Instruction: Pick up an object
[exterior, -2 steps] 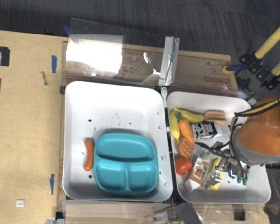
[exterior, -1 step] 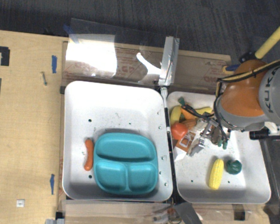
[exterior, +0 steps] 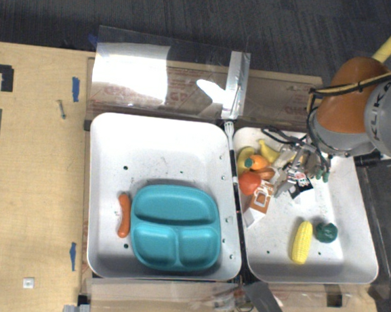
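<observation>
- Status, camera view: approach stage of the pick, judged from the layout. The pincer [exterior: 296,169] is low in the upper-left part of the right shallow white bin [exterior: 349,267], and no object is seen between its tips, so no hold is confirmed.
- Pincer state: cannot be told. The tool end is a tangle of dark cabling and metal parts, and the gap at the tips is not resolved.
- Candidate objects, right bin: a cluster lies against the bin's left wall, just beside the pincer. It comprises a yellow banana-shaped toy [exterior: 266,151], a small orange rounded toy [exterior: 255,163], a red-orange rounded toy [exterior: 249,182] and a brown-and-white card-like piece [exterior: 260,197].
- Candidate objects, lower right bin: a yellow corn-cob toy [exterior: 301,241] lies touching or almost touching a dark green rounded toy [exterior: 325,232]. Both are well apart from the pincer.
- Left shallow white bin [exterior: 109,131]: holds a teal three-compartment plastic tray [exterior: 174,226] and an orange carrot-like stick [exterior: 124,215] just beside the tray's left edge.
- Arm pose: the grey arm with orange band [exterior: 347,97] enters from the upper right and angles down and left, wrist above the right bin's top edge.
- Next move, as a judgement: settle on one piece of the crowded cluster, close on it alone, then lift straight up. The tight packing makes a slip or a double catch likely.
- Support: both bins sit side by side on the light wooden counter [exterior: 24,171].
</observation>
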`<state>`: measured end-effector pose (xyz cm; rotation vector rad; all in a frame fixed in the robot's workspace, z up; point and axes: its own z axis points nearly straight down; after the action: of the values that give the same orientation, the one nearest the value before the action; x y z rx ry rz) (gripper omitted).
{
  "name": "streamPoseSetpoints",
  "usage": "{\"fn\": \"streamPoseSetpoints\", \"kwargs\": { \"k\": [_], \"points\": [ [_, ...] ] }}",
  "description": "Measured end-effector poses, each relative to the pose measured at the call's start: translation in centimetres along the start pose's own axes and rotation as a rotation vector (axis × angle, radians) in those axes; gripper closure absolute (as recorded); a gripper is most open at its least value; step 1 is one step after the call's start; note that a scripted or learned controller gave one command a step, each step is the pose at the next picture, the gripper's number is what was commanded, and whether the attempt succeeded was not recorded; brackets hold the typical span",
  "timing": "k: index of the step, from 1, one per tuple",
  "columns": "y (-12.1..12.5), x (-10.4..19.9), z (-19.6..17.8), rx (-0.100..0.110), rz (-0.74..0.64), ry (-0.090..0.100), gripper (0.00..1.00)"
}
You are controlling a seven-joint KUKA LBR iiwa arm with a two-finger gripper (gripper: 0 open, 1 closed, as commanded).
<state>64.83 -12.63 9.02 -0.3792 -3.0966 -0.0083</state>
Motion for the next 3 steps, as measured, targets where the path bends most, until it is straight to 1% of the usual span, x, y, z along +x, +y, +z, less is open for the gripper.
{"fn": "streamPoseSetpoints", "kwargs": {
  "k": [1, 2, 3],
  "points": [
    [0.2, -0.8, -1.5, 0.001, -0.001, -0.042, 1.0],
    [1.3, 3.3, -14.3, -0.001, 0.073, -0.043, 1.0],
    [0.3, 0.2, -16.2, 0.004, -0.125, -0.035, 1.0]
  ]
}}
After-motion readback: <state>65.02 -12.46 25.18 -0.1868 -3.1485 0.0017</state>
